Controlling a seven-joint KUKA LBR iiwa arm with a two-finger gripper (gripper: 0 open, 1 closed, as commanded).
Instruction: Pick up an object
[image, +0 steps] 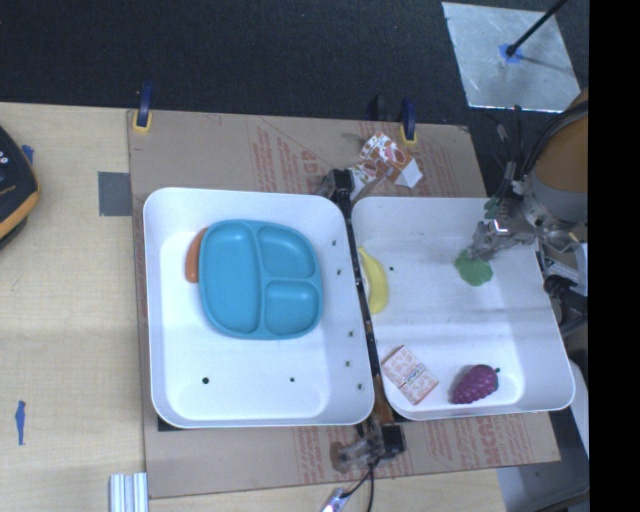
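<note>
Over the right white bin (520, 330), the metal gripper (489, 240) touches a small green lump (475, 269); its grip is unclear.

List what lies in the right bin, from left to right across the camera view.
Yellow banana → small printed box → purple grapes. The green object lies at about the same spot across as the grapes, farther back under the tool, so its place in the order is unclear.
</note>
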